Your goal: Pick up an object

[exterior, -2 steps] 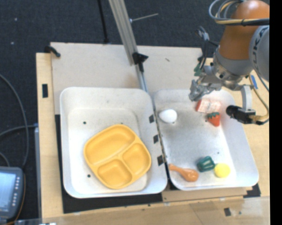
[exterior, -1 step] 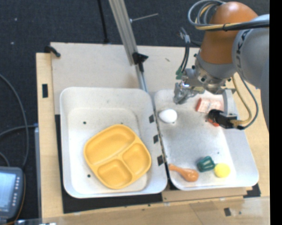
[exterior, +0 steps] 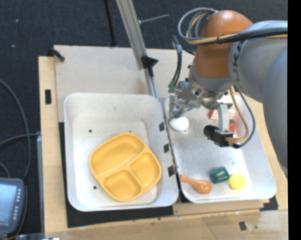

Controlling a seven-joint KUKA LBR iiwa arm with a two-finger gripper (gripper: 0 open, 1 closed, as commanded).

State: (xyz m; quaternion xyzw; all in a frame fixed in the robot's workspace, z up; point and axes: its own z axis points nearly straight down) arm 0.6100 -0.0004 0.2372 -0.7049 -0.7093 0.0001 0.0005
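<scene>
Two white bins (exterior: 78,134) are seen on the bench; the gripper (exterior: 179,115) is poised at the right bin's left edge, fingers closed around a white ball (exterior: 180,124).

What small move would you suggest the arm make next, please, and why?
Probably a short descent onto the white ball: the gripper hangs right over it near the left wall of the right bin, and nothing shows between its fingers.

A yellow divided plate (exterior: 125,166) lies in the left white bin (exterior: 78,114), a slanted metal rail (exterior: 133,34) stands behind the bins, and a small grey screen (exterior: 5,204) sits at the lower left corner.
</scene>
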